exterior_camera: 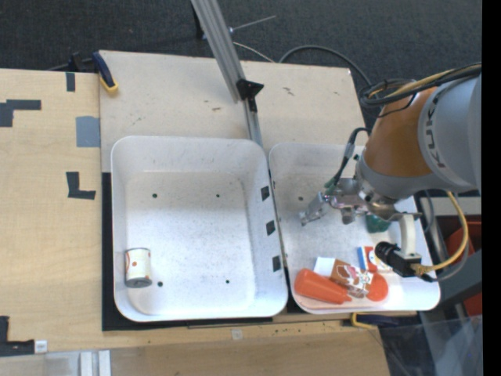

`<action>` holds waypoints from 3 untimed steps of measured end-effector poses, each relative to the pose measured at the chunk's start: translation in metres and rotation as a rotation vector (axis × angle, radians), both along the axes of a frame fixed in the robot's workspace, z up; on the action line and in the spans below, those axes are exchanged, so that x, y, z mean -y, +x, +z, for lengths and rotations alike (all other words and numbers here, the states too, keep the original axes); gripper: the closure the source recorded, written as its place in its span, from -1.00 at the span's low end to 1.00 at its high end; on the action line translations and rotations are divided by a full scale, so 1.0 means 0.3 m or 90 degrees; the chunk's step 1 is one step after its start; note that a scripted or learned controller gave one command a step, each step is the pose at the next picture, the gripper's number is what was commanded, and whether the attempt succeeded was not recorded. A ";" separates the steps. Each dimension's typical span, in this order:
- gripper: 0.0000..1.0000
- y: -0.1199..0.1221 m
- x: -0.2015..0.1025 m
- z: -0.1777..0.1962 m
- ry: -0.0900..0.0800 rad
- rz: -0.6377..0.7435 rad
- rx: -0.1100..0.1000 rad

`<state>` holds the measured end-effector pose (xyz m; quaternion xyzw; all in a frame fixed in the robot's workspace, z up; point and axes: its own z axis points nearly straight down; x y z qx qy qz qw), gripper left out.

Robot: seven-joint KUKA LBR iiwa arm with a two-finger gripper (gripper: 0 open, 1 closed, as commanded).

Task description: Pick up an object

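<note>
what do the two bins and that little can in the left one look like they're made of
Bins: likely moulded plastic, white and matte, judging by rounded corners and thin curled rims, speckled with dark marks. Can: probably metal under a paper label, given its grey end and white-and-orange side; too small to be sure.

Below the silver hand (315, 210) lies an orange carrot-shaped toy (319, 287); far left, a white-and-brown can (138, 267) in the black-speckled white bin (188, 155).

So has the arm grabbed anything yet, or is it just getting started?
Nothing looks picked up yet. The gripper hangs over the right bin with nothing visible between its fingers. The orange carrot-shaped toy and the small can in the left bin both lie untouched, so the grab itself remains.
</note>
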<state>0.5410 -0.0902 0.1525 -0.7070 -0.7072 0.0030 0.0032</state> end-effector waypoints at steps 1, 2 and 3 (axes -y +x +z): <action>-1.00 0.009 0.007 -0.209 0.000 0.000 0.001; 1.00 0.012 0.003 -0.166 0.000 0.001 0.003; 1.00 0.009 0.009 -0.026 0.000 0.000 0.007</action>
